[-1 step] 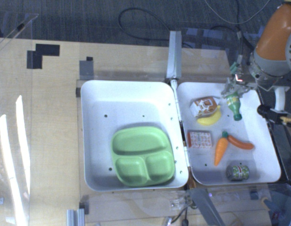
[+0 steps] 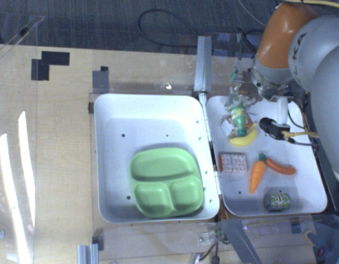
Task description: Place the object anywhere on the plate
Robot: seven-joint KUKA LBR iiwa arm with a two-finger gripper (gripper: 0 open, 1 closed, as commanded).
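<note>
Tabletop (image 2: pixel 54 164): pale wood, with two white bins side by side on it.

Arm (image 2: pixel 317 48): comes in from 3 o'clock. Its grey body is cut off by the right edge and it covers the 1-2 o'clock corner of the right bin (image 2: pixel 301 187).

Left bin (image 2: pixel 111 142): holds the plate (image 2: pixel 161 168) and nothing else. The plate is green with rounded corners and three compartments, one long and two small. It sits toward 5-6 o'clock in the bin and is bare.

Right bin contents:
- Two carrots. One (image 2: pixel 257 175) is near centre with its green top at 12 o'clock. The other (image 2: pixel 281 167) lies across at its 2 o'clock, with the tops close together.
- A banana (image 2: pixel 243 141) at about 10 o'clock from the carrots, short and curved.
- A pink patterned packet (image 2: pixel 233 163) at the 9 o'clock wall.
- A green can (image 2: pixel 277 201) on its side at 5 o'clock.

Task thing: a small object (image 2: pixel 240 120) at 11 o'clock in the right bin. It touches the banana's upper edge and has a red-and-white wrapper (image 2: pixel 227 126) at its 9 o'clock. It looks mostly green with orange and pale patches, and it's too small and blurred to identify.

Gripper (image 2: pixel 238 100): directly at 12 o'clock of that object and overlapping its top. Metal clutter and glare make it hard to read, so I can't tell whether it is gripping the object or only hovering, or how the grip is set.
</note>
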